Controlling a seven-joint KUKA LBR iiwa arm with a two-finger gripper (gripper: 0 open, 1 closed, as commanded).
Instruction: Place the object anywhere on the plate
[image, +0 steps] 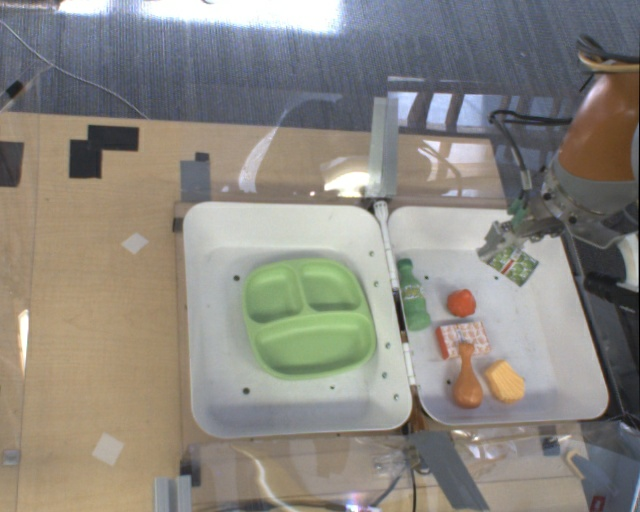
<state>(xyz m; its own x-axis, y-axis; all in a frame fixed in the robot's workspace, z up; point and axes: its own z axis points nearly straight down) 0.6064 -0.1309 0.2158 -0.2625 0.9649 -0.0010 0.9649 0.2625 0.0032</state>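
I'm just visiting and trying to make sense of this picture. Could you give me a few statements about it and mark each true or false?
1. The green plate lies in the left bin. True.
2. The tomato is on the plate. False: it lies in the right bin.
3. The green bottle lies near the wall between the bins. True.
4. The gripper hangs over the plate. False: it is over the right bin's far side.
5. The plate has three compartments. True.

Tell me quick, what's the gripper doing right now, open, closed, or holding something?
Gripper: above the right bin's upper part, with a small green, white and red packet at its tip; whether it is open, closed or actually gripping the packet cannot be told.
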